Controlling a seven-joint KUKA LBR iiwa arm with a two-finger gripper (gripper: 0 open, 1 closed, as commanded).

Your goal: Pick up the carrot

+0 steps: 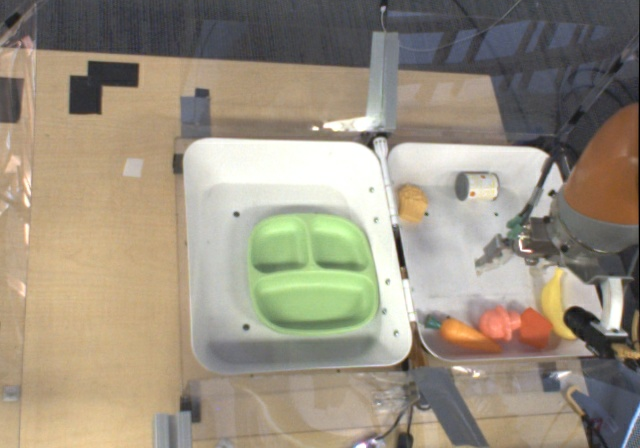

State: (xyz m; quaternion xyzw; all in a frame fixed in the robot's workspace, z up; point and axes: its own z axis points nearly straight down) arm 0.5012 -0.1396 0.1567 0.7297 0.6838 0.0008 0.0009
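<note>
The carrot (462, 332), orange with a green stem end, lies along the front wall of the right bin (440, 256), near its left corner. My gripper (497, 251) hangs over the right half of that bin, above and to the right of the carrot and clear of it. Its fingers are spread apart with nothing between them.
A pink toy (497, 322), a red toy (535, 328) and a yellow banana (553, 300) lie right of the carrot. A yellow-brown food piece (412, 202) and a small can (477, 186) sit further back. The left bin (215, 236) bears a green divided plate (312, 271).
</note>
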